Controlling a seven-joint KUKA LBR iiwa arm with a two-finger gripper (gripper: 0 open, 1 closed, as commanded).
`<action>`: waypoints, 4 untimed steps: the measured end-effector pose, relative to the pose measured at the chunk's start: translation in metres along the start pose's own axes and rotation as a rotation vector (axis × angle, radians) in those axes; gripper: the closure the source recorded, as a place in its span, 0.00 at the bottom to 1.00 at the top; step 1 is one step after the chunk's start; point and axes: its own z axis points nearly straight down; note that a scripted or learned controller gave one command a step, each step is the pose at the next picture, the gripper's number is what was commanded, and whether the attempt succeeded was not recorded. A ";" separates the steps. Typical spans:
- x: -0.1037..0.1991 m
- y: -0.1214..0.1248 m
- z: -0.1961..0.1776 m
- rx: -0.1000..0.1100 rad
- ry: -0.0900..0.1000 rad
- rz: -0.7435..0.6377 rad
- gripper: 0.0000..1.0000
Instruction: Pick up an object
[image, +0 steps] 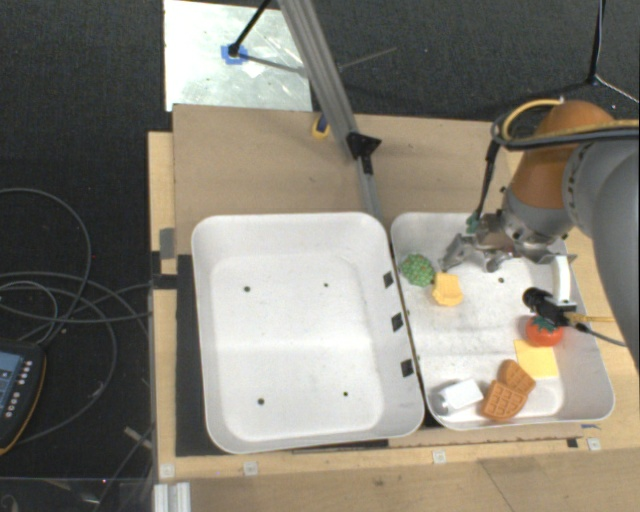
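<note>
Apparently at the approach step: hand (478, 252) low over the right bin (590, 400), beside the yellow piece (447, 291) and green ball (418, 269). Cannot tell whether parted or together. Next, needs lowering squarely onto one object, then closing.

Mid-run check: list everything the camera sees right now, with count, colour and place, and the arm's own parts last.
left bin: one, white, on the bench
right bin: one, white, beside it
green lumpy item: one, right bin, far left corner
yellow piece: one, just beside the green item
tomato-like item: one, red with a green top, right side
yellow slab: one, near the red item
waffle-like piece: one, orange-brown, near edge
white block: one, near edge
arm: one, grey with orange band, from the right
gripper: one, grey, over the right bin's far end
</note>
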 end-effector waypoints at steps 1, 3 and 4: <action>0.000 0.002 -0.014 -0.007 -0.001 -0.002 1.00; -0.004 0.008 -0.145 -0.012 -0.003 -0.001 1.00; -0.004 0.010 -0.201 -0.011 -0.002 -0.001 1.00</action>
